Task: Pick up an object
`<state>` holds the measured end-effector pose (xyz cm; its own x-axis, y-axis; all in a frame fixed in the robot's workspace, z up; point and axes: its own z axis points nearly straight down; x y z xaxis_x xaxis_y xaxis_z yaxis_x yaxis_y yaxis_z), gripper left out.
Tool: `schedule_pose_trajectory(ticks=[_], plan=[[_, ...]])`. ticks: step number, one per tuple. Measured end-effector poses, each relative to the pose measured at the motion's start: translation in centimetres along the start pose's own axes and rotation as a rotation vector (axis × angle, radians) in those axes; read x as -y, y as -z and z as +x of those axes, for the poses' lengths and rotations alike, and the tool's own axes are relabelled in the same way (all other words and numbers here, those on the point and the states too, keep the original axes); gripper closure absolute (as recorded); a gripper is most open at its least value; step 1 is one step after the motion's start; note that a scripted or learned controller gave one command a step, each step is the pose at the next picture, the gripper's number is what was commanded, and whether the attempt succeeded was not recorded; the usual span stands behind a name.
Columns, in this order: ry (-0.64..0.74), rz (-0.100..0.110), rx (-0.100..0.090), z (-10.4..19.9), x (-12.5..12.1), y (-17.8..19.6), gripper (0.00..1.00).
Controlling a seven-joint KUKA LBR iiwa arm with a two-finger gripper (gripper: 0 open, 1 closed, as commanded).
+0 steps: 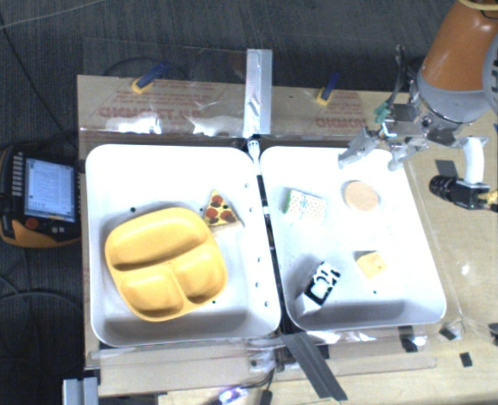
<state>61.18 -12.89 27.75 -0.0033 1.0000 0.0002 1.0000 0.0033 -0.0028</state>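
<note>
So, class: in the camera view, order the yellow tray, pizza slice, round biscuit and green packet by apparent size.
1. yellow tray, by far the largest
2. green packet
3. pizza slice and round biscuit look alike; not ranked.

In the right bin (418, 251) I see four small things, all lying apart from each other. A round tan disc (361, 196) lies flat near the far wall. To its left sits a pale green speckled square (305, 205), flat and a little skewed. Closer to the near edge lies a small yellow wedge (370, 264). A black and white block (322, 283) lies tilted near the bin's near left corner.

In the left bin (114, 175) I see a large yellow divided tray (165, 261) lying askew, with a small pizza slice toy (220, 210) just beside its far right corner.
</note>
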Motion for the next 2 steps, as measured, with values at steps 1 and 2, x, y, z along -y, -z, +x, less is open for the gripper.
schedule_pose_trajectory(ticks=[1,2], plan=[[0.0,0.0,0.0,0.0,0.0,0.0,0.0],[0.09,0.001,0.002,2.3,-2.3,-5.1,0.0]])
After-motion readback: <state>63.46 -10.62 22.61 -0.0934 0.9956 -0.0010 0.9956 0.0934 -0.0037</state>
